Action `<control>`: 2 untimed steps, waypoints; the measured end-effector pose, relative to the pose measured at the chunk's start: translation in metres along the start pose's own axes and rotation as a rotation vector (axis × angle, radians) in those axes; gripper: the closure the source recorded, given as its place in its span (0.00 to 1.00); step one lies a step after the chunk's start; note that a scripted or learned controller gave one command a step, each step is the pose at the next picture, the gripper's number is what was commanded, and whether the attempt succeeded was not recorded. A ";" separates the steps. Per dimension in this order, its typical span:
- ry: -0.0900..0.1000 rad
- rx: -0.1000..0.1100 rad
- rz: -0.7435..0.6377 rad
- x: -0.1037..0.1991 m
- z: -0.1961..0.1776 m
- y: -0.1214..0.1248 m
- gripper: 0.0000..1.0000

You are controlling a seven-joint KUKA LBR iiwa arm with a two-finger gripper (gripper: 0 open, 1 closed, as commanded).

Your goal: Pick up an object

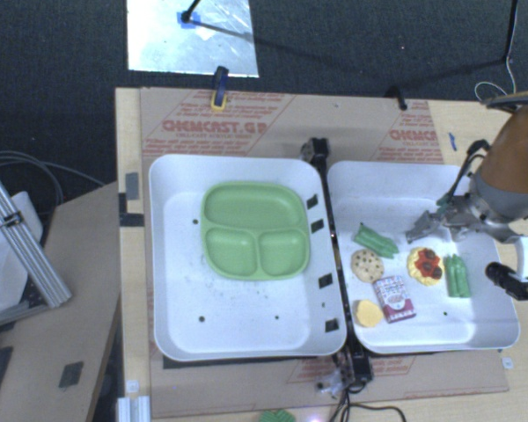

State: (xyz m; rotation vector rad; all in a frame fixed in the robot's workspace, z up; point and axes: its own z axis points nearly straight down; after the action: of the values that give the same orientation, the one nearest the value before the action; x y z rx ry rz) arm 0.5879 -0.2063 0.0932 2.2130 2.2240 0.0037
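Note:
The right bin [475, 328] holds several small toy foods. A green pea pod [376, 240] lies near its left wall, with a speckled cookie [366, 265] just below it. A red and white carton [394, 297] and a yellow piece [367, 313] lie toward the front. A yellow round with red topping [426, 265] and a green ribbed vegetable [457, 276] sit further right. My gripper [429, 226] hangs low over the bin, just above and behind the yellow round, with nothing seen in it. The arm's orange band [517, 152] is at the right edge.
The left bin [172, 323] bears a green divided plate [254, 230]. A black divider with clips [326, 236] runs between the bins. A black part [507, 279] juts over the right bin's right side. Metal framing [18, 236] stands at far left.

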 end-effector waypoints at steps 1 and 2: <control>0.002 0.008 0.006 0.000 0.009 -0.060 0.00; -0.001 -0.002 0.005 0.000 -0.003 -0.055 1.00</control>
State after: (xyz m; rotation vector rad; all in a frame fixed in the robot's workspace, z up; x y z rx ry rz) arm 0.5328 -0.2069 0.0965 2.2165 2.2175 0.0052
